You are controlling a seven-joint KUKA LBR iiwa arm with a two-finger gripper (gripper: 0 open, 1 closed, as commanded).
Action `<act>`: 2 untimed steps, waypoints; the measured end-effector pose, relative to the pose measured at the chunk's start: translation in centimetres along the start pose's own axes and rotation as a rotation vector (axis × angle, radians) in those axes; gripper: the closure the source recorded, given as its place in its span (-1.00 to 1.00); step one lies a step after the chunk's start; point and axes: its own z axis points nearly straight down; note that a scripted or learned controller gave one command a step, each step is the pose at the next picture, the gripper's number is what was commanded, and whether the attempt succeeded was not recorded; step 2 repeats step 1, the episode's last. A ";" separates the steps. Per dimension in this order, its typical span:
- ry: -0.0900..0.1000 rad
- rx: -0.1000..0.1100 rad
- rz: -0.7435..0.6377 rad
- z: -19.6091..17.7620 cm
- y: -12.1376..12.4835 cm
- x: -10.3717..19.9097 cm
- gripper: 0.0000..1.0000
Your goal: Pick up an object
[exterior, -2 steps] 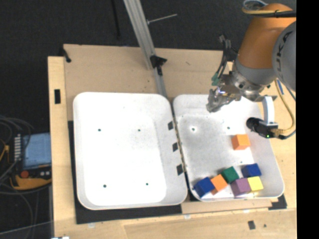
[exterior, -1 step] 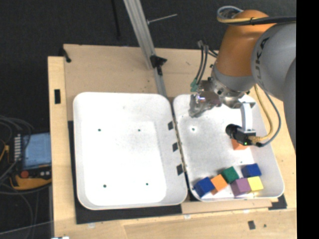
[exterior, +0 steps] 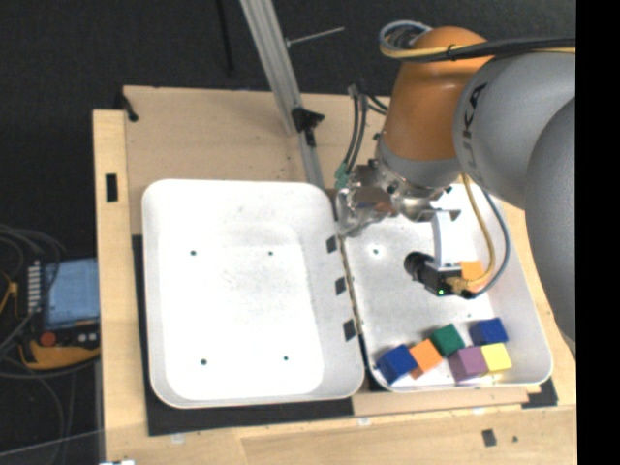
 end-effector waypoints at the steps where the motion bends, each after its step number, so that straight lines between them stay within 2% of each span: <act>1: -0.001 0.001 0.000 1.0 -1.6 5.1 1.00; 2: -0.001 0.001 0.000 1.0 -1.6 5.1 1.00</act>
